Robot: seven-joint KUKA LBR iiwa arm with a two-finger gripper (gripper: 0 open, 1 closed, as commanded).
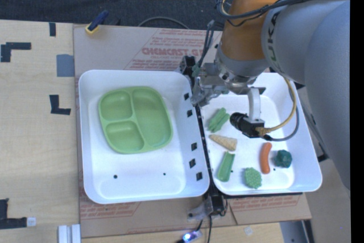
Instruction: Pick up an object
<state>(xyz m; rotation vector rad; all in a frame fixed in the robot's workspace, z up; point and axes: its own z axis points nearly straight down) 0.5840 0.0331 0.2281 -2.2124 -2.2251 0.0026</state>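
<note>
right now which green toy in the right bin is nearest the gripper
The flat light-green piece just below the gripper; the green stick, bumpy green lump and dark-green chunk lie farther off.

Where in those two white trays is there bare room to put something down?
Left bin: a bare strip along the near wall, between it and the green plate. Right bin: crowded; green pieces, a pale cone and an orange stick are scattered over its near half, and the tool hangs over its far left corner.
</note>
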